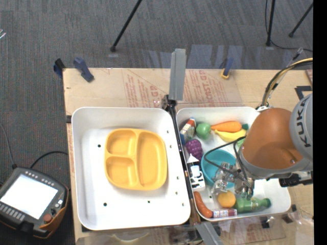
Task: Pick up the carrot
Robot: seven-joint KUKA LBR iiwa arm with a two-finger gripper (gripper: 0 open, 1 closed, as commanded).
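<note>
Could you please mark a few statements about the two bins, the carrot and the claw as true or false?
1. The orange plastic carrot lies in the right white bin. True.
2. The yellow three-compartment plastic tray holds the carrot. False: its compartments hold no carrot; the carrot is in the other bin, near the far wall.
3. The claw is directly over the carrot. False: it is nearer the camera, by the blue plastic bowl and the round orange fruit.
4. A yellow plastic banana lies right beside the carrot. True.
5. The purple plastic grape bunch sits in the left bin. False: it is in the right bin.
</note>
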